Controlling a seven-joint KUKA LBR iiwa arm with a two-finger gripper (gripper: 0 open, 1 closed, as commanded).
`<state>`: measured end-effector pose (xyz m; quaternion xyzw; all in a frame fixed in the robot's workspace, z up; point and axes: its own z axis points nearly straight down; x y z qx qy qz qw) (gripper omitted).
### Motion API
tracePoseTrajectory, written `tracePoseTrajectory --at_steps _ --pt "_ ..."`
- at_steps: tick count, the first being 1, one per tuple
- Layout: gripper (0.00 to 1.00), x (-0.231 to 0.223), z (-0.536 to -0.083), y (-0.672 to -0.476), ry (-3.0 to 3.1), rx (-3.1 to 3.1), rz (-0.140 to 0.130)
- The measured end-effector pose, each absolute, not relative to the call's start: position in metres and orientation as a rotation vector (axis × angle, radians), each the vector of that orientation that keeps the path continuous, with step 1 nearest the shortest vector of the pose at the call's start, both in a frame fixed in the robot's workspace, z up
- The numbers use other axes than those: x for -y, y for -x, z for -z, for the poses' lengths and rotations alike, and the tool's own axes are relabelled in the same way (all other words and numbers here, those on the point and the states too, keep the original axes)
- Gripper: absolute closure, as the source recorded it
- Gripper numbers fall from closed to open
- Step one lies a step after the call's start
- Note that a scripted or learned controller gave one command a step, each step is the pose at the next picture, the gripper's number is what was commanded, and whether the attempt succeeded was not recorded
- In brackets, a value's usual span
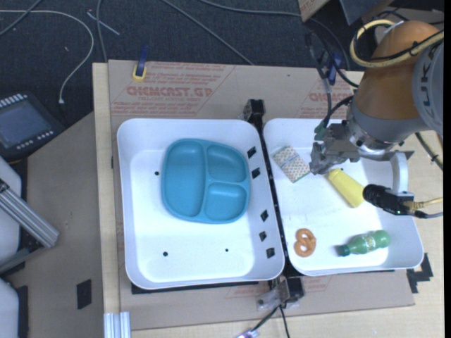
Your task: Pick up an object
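Item: approach step of a pick, nothing yet held; the gripper (pixel 323 162) is hanging low over the right bin (pixel 405 259), between the checked sponge-like block (pixel 290 163) and the yellow object (pixel 345 187) (jaw opening cannot be told from above). The next move, by my judgement, is calling for centring on one of these two before closing. Arm (pixel 394 83): reaching in from the right, wrist pointing down.
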<state>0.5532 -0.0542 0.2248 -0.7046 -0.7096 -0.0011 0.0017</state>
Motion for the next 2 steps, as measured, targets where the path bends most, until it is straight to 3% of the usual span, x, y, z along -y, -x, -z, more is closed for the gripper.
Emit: tracePoseTrajectory --at_steps 2 --pt "1.00 -0.055 -0.240 -0.545 2.212 2.228 0.004"
